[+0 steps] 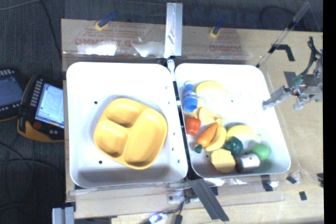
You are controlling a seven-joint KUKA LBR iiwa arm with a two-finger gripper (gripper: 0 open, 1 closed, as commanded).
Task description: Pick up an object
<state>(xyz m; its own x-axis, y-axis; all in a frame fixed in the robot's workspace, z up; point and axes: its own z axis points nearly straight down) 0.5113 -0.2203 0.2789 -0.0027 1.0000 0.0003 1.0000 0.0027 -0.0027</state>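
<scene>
Desk (294,128), pale wood, carrying two shallow white bins side by side.

Nearest the camera, right bin (273,113), front edge: yellow block (222,160); dark cylinder with white end (248,162); green ball (261,152); dark green round piece (233,145); all packed touching or just beside one another.

Next back: orange carrot-shaped toy (207,135), lying tilted over a yellow banana shape (242,131); small red piece (192,125) against the bin's left wall.

Further back: blue-and-white bottle shape (189,98); pale yellow rounded piece (209,87).

Left bin (84,86): one yellow divided tray (131,132), tilted, apart from the walls.

Handling, as judged: toys look like light, stiff, smooth plastic, likely slippery; the green ball may roll out of a pinch; the carrot-shaped toy lies topmost and narrow, so a grasp across its middle seems the best hold.

Gripper (307,89): at the frame's right edge, outside the right bin and above the desk, carrying nothing visible; open or closed, cannot tell.

Hard to make out: lower toys overlapped; gripper cut off by the frame.
</scene>
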